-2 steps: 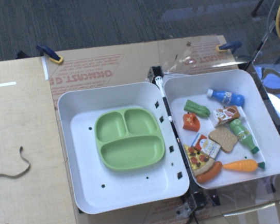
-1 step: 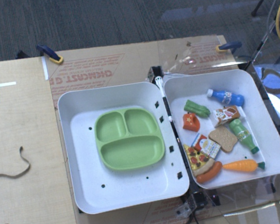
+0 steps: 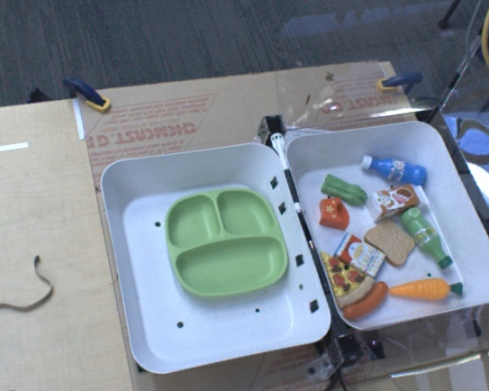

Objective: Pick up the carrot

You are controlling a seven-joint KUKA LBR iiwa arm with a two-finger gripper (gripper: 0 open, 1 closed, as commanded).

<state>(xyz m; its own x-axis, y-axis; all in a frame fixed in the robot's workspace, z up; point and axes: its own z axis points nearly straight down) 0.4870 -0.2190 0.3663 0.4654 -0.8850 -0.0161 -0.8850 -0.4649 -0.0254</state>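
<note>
the claw and the arm cannot be seen, so i cannot tell if the claw is let go, squeezed tight, or gripping anything. the orange toy carrot with a green tip (image 3: 423,291) lies flat near the front edge of the right white bin (image 3: 469,202), toward its front right corner, with its green end pointing to the right wall. just to its left lies a red toy sausage (image 3: 365,300), close but maybe not touching. a slice of toy pizza (image 3: 344,277) sits behind the sausage. a brown toy bread slice (image 3: 391,242) and a green toy bottle (image 3: 425,237) lie just behind the carrot, and there is a little bare white floor between them and it. farther back are a small snack box (image 3: 396,201), a blue toy bottle (image 3: 394,169), a green toy pepper (image 3: 344,188) and a red toy strawberry (image 3: 334,212). a small colourful carton (image 3: 360,254) lies near the bread. the left white bin (image 3: 135,252) holds a light green plastic plate with three parts (image 3: 227,242), with lots of bare floor around it. the two bins touch side by side in the middle.
</note>
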